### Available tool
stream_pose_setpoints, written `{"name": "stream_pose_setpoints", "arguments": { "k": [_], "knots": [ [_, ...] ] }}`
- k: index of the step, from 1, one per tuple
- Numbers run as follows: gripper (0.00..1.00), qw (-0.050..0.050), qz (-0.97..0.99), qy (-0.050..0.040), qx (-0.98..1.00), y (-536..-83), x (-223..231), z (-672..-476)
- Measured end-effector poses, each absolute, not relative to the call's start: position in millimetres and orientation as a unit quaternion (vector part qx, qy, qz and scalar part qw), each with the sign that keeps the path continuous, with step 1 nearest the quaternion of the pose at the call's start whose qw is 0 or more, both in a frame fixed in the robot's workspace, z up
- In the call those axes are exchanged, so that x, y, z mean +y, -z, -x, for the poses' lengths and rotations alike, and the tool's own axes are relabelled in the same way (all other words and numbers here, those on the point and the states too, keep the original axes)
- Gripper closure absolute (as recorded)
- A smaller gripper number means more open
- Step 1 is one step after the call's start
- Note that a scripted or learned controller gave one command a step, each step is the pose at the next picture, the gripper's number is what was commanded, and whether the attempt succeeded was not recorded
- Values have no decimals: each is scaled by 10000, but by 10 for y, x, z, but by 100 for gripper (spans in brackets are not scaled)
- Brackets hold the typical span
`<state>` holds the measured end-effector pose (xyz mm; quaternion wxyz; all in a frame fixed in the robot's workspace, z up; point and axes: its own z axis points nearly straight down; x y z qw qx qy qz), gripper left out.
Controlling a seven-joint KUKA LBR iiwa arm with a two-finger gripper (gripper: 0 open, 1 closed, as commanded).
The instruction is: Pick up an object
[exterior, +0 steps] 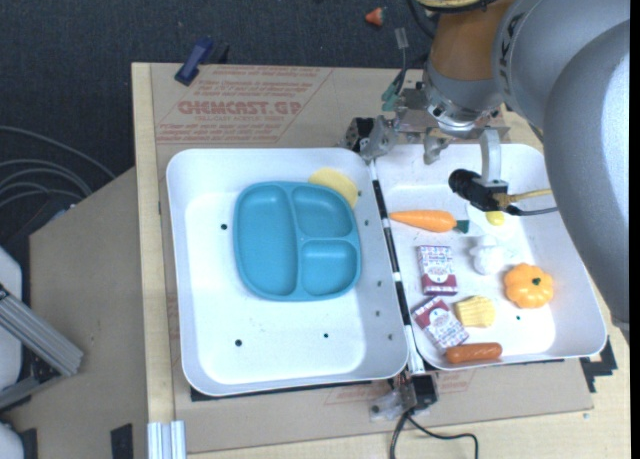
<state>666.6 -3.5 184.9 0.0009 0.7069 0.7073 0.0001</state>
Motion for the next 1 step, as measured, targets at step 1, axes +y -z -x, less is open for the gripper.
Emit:
{"name": "stream_pose_setpoints", "arguments": {
  "k": [1],
  "knots": [
    [0, 9, -7069, -1, 7073, -1849, -35, -6666]
  ]
}}
